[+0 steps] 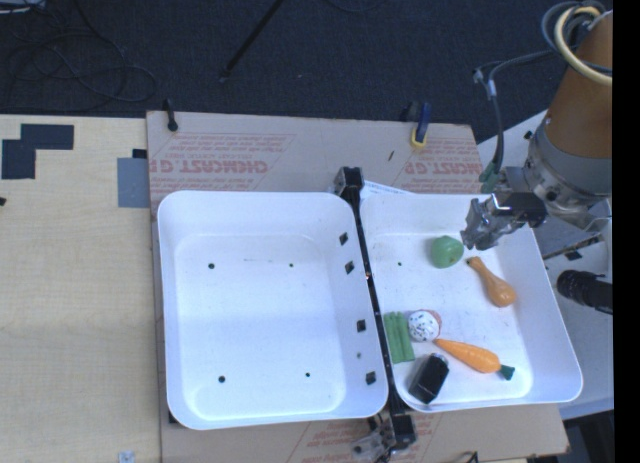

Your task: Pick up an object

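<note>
Jaws of the gripper (480, 229) cannot be told as wide or narrow from above; it hangs over the right bin (560, 351), just beside a small round green ball (446, 251). Nearby lie an orange gourd-shaped toy (492, 282), a toy carrot (470, 354), a speckled white ball (424, 325), a green strip (398, 338) and a black block (429, 378).

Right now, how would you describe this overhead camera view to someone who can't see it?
A robot arm's end effector hovers over the right bin, beside a green ball. That bin also holds an orange gourd-shaped toy, a toy carrot, a speckled ball, a green strip and a black block.
</note>
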